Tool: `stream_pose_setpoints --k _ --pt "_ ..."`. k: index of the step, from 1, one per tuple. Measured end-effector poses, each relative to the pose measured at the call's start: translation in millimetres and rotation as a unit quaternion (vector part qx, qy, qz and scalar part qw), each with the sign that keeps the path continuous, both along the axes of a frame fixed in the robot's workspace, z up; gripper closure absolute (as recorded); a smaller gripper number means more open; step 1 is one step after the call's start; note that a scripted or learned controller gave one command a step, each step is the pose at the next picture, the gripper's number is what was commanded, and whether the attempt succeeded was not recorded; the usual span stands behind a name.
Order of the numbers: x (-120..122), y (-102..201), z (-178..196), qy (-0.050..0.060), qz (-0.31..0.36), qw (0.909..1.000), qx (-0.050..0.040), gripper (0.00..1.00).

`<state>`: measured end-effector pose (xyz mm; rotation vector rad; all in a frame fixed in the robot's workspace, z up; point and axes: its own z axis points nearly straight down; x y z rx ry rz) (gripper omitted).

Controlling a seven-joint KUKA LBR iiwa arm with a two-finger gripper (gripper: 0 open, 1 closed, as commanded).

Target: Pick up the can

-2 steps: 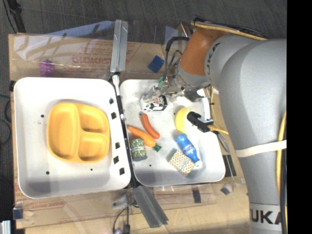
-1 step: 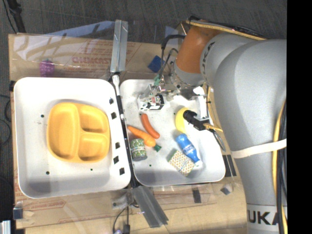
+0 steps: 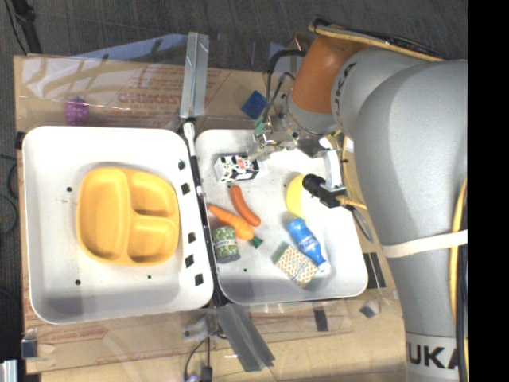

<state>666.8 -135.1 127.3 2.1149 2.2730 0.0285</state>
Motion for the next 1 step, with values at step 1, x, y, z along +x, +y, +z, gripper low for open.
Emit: stream_pose_setpoints --k 1 --pt "-9.9 107.5 65.6 0.021 0.031 0.9993 0.0055 1.0"
